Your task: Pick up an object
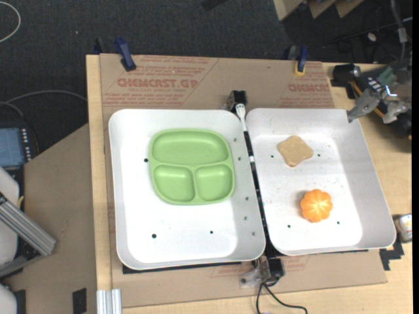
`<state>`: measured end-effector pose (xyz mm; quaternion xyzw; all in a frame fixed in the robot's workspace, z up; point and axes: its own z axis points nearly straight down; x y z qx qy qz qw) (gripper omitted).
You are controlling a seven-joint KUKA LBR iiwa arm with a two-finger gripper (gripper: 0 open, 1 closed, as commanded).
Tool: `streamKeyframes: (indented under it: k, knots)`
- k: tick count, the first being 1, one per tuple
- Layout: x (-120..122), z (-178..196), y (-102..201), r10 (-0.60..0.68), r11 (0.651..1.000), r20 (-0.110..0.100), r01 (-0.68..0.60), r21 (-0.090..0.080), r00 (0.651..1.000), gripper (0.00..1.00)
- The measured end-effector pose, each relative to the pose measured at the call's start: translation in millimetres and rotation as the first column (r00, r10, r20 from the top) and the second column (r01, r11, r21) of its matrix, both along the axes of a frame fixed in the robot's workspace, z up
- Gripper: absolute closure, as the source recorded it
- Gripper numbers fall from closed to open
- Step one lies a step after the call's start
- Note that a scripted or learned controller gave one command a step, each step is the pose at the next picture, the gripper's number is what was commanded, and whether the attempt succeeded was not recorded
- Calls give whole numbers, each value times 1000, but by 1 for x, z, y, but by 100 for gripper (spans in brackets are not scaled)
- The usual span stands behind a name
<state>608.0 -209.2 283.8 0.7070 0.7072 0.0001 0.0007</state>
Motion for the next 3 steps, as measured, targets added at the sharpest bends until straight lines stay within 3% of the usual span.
streamKeyframes:
  k: [1,2,3]
  knots:
    - [-80,-25,-17,-6,1000,-7,6,2,1000,0]
    - [-57,131,-15,2,1000,19,-2,-8,1000,0]
    - [-130,28,-15,-5,1000,-13,5,6,1000,0]
